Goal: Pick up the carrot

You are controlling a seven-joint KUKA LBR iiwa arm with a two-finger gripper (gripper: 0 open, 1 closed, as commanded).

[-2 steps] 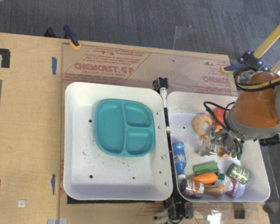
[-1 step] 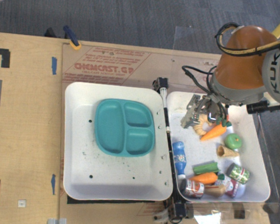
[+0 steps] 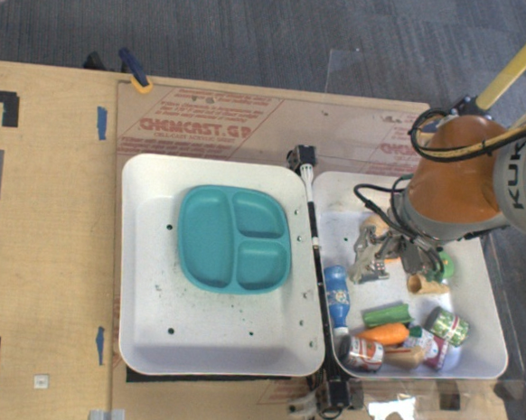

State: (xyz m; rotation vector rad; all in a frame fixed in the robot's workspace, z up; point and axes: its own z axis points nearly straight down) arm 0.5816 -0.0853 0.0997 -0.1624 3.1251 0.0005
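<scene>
Your fingers [image 3: 374, 259] hang low over the right bin [image 3: 497, 341], metallic and pointing down toward its floor near the middle. They appear slightly parted, and nothing sits between them. Just to their right, against the wrist, a tan piece [image 3: 427, 285] and a green item [image 3: 443, 267] lie partly hidden under the arm.

The carrot [image 3: 386, 334] lies lower in the same bin, toward its near end, apart from the fingers. It is orange and rests roughly crosswise. A green cylinder [image 3: 387, 314] lies touching it on the far side. A red and white can [image 3: 366, 352] lies just below the carrot's left end, and a brown piece [image 3: 406, 356] sits under its right end. To the right of these you have a green and silver can [image 3: 450, 327], tipped on its side. A blue and white bottle [image 3: 336, 294] lies along the bin's left wall, near the divider.

Above the fingers, the orange band [image 3: 455, 170] of the arm covers the bin's upper right corner, with black cables looping around it.

The left bin [image 3: 141, 267] holds a teal divided plate [image 3: 233, 238], lying flat with three compartments, well apart from your fingers. Both bins sit on the desk [image 3: 44, 233], which is covered in pale cardboard with red printing at the far edge.
</scene>
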